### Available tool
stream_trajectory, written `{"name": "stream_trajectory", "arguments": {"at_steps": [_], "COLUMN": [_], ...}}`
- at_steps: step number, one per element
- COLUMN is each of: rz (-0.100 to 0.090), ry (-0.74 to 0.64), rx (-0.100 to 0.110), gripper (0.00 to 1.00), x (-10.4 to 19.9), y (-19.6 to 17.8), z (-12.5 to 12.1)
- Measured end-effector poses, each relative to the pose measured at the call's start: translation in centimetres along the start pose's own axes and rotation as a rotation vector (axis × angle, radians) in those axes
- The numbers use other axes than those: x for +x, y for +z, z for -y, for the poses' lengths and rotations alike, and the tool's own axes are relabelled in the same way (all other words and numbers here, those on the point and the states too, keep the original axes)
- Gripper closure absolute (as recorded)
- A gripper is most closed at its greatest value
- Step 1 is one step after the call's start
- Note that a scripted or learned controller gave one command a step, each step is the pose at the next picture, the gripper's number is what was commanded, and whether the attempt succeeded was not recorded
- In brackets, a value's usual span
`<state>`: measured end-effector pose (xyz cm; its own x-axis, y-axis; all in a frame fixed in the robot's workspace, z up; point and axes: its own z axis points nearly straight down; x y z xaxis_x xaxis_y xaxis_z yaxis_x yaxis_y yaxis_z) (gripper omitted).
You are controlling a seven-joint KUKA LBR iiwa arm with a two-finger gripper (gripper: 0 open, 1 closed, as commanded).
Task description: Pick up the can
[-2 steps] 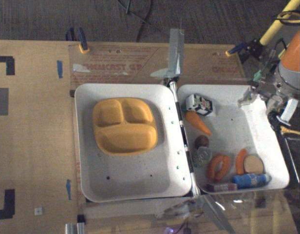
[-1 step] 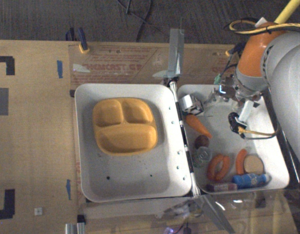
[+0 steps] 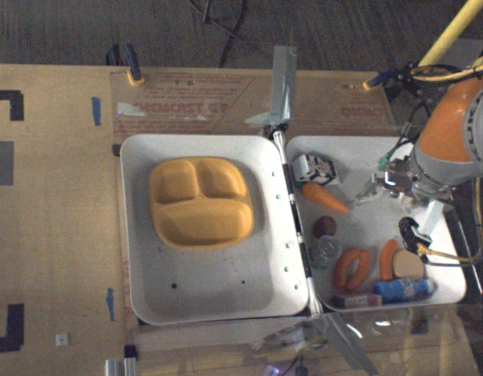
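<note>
The wide tan wooden bench carries two shallow white plastic bins side by side. The left white bin holds a yellow moulded tray with three compartments. The right white bin is crowded with small things. The grey arm with the orange band reaches in from the right and hangs over the upper right part of this bin.

In the right white bin, going down in size, I see a blue plastic bottle lying on its side at the near wall, then an orange toy carrot, a red ring-shaped sausage toy and a dark brown round ball. The small metal can with a black and white label appears to lie on its side in the far left corner of this bin, close to the wall and just above the orange toy carrot; this is my reading, because it is small in the view.

The risk, I judge, is the corner. The wall and the carrot leave little room around the can, so the gripper may strike the rim or catch the carrot instead; a can on its side may also roll away when it is touched.

The gripper is well apart from the can, to its right, above bare bin floor; it holds nothing that I can see, and I cannot tell whether it is spread or pressed together.
</note>
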<state>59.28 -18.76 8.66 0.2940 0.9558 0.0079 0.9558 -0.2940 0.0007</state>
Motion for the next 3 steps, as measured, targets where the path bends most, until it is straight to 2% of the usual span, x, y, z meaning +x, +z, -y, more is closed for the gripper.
{"name": "stream_trajectory", "arguments": {"at_steps": [1, 2, 3], "rz": [0.007, 0.008, 0.009], "ry": [0.147, 0.086, 0.217], "rx": [-0.004, 0.002, 0.002], "gripper": [0.00, 0.00, 0.00], "x": [1.8, 13.6, 30.7], "y": [0.0, -9.6, -10.6], "z": [2.4, 0.7, 2.3]}}
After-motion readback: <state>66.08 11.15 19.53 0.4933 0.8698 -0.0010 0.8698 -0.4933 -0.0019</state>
